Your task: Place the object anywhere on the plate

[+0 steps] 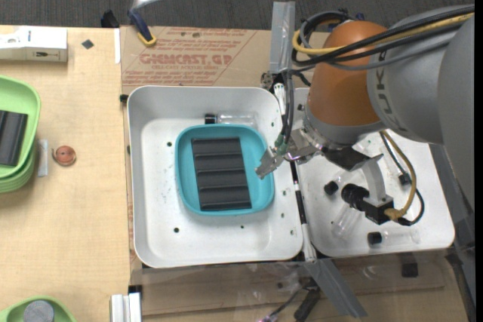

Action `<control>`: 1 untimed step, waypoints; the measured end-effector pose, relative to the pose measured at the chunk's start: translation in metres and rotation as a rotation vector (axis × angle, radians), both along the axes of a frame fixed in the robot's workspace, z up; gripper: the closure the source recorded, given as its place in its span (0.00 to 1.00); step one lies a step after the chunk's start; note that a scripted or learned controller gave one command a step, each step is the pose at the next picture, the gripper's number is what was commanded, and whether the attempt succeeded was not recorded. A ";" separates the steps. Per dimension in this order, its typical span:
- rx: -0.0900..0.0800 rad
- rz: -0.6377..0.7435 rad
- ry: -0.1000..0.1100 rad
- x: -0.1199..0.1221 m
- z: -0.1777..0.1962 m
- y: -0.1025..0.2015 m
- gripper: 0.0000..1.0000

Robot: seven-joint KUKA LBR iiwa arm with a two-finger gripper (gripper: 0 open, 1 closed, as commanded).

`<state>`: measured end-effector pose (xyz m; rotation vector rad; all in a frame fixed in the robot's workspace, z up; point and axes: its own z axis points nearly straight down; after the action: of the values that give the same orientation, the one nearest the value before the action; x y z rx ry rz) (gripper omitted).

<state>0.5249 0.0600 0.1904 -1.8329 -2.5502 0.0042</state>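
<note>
Robotics lab bench.
A grey industrial arm with an orange band (343,79) reaches over two shallow white plastic bins (151,237), cabled, on a pale plywood benchtop (75,237).

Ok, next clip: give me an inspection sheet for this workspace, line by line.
Surface: two white bins; left bin, right bin, on a wooden bench.
Job's things: teal plate in the left bin, carrying a black ridged block.
Clutter: small clear item behind the plate; green tray, orange disc, white box on the bench.
Hand: hand at the plate's right rim; what it holds cannot be told.
Cables: yellow and black cables along the arm.
Surroundings: printed cardboard, dark floor.
</note>
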 end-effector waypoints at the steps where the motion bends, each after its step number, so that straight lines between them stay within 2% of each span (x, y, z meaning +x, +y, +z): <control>1: -0.001 0.004 -0.001 0.017 0.000 -0.070 0.00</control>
<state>0.5421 -0.0102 0.1906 -1.8278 -2.5548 0.0045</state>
